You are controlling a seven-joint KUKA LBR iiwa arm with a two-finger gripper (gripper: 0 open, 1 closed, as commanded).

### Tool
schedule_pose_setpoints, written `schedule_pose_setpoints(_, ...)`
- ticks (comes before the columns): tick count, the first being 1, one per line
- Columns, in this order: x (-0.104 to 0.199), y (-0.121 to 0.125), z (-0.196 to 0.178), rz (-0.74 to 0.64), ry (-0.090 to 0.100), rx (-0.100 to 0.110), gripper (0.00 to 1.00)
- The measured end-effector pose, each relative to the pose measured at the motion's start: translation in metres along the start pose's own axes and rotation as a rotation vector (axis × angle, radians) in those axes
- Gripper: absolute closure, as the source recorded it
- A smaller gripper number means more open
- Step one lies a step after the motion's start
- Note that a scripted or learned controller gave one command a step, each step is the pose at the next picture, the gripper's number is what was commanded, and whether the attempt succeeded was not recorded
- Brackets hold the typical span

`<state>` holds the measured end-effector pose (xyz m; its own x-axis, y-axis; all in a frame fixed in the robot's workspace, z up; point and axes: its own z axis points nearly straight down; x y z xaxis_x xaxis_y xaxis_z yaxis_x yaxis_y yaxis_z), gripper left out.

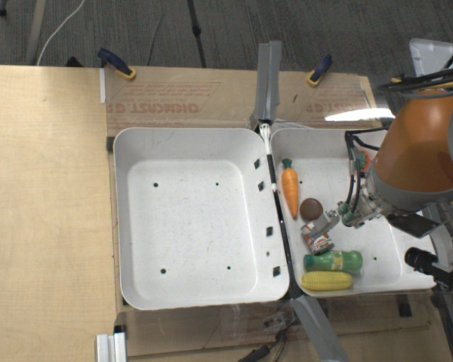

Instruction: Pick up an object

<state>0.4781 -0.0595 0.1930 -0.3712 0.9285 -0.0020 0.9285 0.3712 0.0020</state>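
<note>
In the right bin (377, 274), nearest the camera, a yellow corn cob (326, 280) lies beside a green bottle (333, 261), with a small can (317, 240) just behind. The gripper (334, 221) hangs over that can, its opening impossible to tell. Farther back sit a brown ball (311, 209) and an orange carrot (289, 188).

Grey arm (408, 191), orange band, black cables along wrist.

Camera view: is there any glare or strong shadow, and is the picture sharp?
Camera view: a bright glare streak lies on the cardboard behind the right bin; lighting is otherwise even, with soft shadows beside the carrot and corn; the items look fairly sharp, while the arm, close to the lens, looks softer.
</note>
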Motion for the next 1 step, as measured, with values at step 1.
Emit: schedule_pose_setpoints(1,0.0135,0.1043,0.0025,-0.217,0.001,0.003,0.0)
